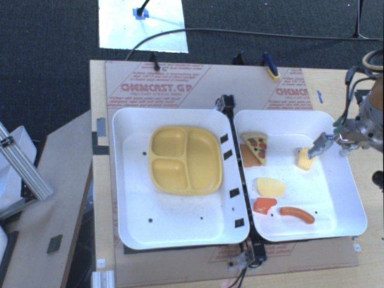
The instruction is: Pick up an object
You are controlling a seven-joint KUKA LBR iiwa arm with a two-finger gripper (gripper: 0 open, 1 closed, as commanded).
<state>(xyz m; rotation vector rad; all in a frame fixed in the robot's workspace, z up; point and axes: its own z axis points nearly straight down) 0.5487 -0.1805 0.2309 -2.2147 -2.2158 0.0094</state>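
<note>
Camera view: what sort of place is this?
Likely a robot lab: two shallow white bins on a bench, yellow divided plastic plate, toy foods such as a pizza slice, grey arm's gripper.

The arm (367,110) reaches in from the right edge (wrist low, mostly cropped), its gripper (320,145) pointing left and slightly downward over the right bin's far side.

Left bin (129,221): yellow divided plate (183,160) takes the centre, open floor all round it, widest along the near and left walls. Right bin (348,218): pizza slice (254,148) hugs the divider (235,167), cheese wedge (306,159) sits at the tool (321,144), yellow chip (271,188), red piece (263,205) and sausage (296,215) crowd the near half. Far strip and near-right corner are free.
</note>
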